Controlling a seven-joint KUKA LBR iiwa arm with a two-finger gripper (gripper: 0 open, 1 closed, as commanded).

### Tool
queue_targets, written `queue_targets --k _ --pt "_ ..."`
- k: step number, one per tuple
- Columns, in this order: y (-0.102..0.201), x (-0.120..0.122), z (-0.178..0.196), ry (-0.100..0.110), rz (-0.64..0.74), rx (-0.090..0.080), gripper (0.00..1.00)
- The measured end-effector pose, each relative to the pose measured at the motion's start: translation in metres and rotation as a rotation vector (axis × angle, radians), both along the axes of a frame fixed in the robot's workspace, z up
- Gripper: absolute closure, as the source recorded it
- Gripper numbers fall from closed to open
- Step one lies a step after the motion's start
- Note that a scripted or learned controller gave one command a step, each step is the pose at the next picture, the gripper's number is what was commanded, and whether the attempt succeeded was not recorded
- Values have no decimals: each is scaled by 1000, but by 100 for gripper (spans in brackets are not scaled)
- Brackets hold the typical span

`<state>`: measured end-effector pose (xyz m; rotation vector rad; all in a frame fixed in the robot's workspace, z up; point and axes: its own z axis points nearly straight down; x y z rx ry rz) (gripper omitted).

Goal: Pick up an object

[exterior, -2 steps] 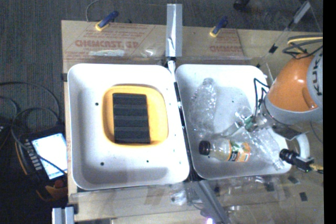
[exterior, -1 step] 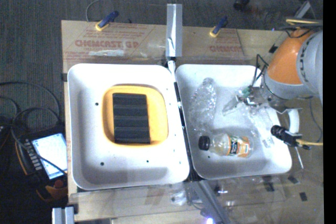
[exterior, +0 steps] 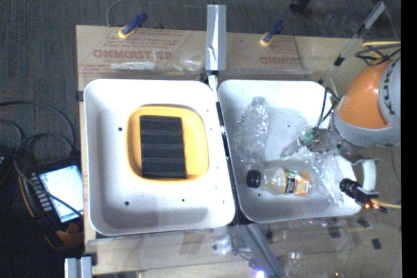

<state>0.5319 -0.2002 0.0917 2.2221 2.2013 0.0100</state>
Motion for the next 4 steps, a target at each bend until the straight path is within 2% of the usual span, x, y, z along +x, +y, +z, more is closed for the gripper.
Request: queue_targets --k 1,2,3,4 --pt "2 -40 1 -7 120 -5 0" --pt "-11 44 -1 0 277 4 0" --pt "93 118 9 15 282 4 0" --pt "50 122 -2 4 218 1 0"
